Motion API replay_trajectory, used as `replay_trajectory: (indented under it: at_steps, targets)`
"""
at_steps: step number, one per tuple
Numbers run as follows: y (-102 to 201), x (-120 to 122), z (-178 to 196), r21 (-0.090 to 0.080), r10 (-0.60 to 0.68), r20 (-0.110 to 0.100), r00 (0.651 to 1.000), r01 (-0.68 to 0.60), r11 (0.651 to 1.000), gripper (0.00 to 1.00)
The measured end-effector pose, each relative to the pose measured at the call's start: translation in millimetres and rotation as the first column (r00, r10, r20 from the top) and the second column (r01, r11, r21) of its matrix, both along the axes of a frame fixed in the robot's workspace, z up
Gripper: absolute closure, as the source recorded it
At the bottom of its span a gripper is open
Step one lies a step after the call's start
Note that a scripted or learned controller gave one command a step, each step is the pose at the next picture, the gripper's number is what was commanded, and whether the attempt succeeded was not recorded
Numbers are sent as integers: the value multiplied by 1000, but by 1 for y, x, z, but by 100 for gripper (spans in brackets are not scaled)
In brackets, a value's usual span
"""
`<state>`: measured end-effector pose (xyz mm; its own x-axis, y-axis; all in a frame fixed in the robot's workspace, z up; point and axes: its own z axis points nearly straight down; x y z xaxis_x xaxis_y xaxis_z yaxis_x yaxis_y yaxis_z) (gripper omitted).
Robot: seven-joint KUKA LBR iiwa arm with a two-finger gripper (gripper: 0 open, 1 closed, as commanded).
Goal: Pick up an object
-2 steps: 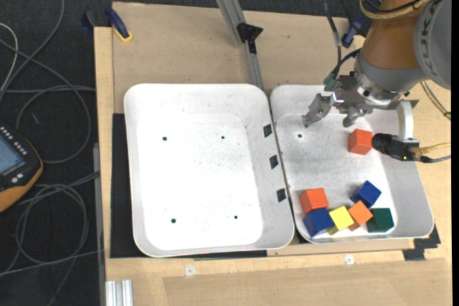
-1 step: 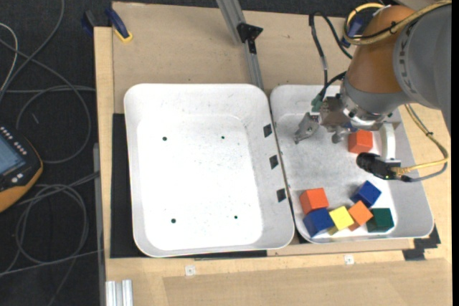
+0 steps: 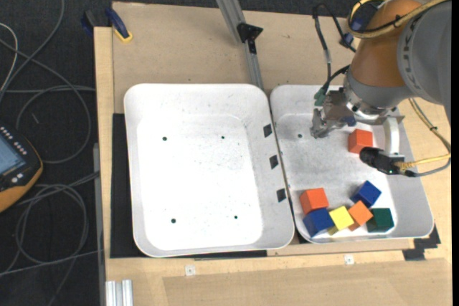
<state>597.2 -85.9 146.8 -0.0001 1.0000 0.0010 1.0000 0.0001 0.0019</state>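
Observation:
My gripper hangs over the upper part of the right bin, low above the bin floor, with nothing visibly under it. An orange block lies just to its right, partly under the wrist. Along the bin's front edge lies a cluster: an orange block, a blue block, a yellow block, a small orange block, a second blue block and a green block.
The left bin sits beside the right one, with black clips on the shared wall. A slanted metal pole rises behind the bins. Cables trail from the wrist at the right.

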Motion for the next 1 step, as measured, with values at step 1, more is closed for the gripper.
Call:
replay_trajectory:
  at_steps: [1]
  targets:
    - [-5, -4, 47, -2, -1, 4, 1000, 1, 1000, 100]
